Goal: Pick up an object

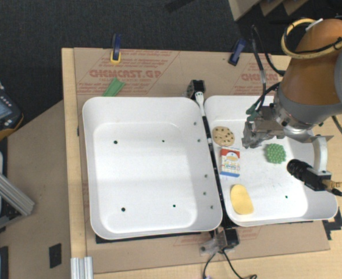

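Green and knobbly, the small round object point(274, 153) lay in the right bin point(287, 211), just beside the gripper point(256, 137) on its right-hand side in the view and slightly nearer the front rim; being roundish, it offered no long axis to line up with. The cookie point(223, 135) sat about as close on the gripper's other side, with the red-and-white card point(230, 162) and the yellow piece point(241, 199) further forward. Nothing could be seen held, and the spread of the gripper could not be told. The arm point(316, 68) reached in from the right, its orange-banded wrist poised over the bin's back half, gripper pointing down.
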`<action>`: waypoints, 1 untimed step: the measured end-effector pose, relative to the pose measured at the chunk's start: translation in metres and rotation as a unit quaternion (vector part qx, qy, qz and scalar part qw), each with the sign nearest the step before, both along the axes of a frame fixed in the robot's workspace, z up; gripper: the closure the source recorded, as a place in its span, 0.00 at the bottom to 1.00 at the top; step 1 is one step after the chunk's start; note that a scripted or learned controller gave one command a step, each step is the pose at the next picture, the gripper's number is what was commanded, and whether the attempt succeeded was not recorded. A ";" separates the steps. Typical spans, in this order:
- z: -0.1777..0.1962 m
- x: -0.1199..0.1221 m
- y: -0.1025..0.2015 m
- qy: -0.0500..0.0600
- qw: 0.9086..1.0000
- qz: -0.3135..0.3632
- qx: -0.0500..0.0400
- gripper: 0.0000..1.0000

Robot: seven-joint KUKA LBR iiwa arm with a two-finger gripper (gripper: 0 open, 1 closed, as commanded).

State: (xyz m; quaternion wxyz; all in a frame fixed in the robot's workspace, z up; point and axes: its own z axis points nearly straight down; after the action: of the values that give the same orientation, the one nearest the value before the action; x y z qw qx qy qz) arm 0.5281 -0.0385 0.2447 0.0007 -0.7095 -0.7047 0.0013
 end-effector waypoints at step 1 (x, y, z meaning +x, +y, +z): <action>0.042 -0.021 0.077 -0.004 1.000 0.008 0.002 1.00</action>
State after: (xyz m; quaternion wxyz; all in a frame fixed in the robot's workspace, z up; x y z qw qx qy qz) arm 0.5071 0.0386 0.2870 -0.0007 -0.7041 -0.7101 -0.0027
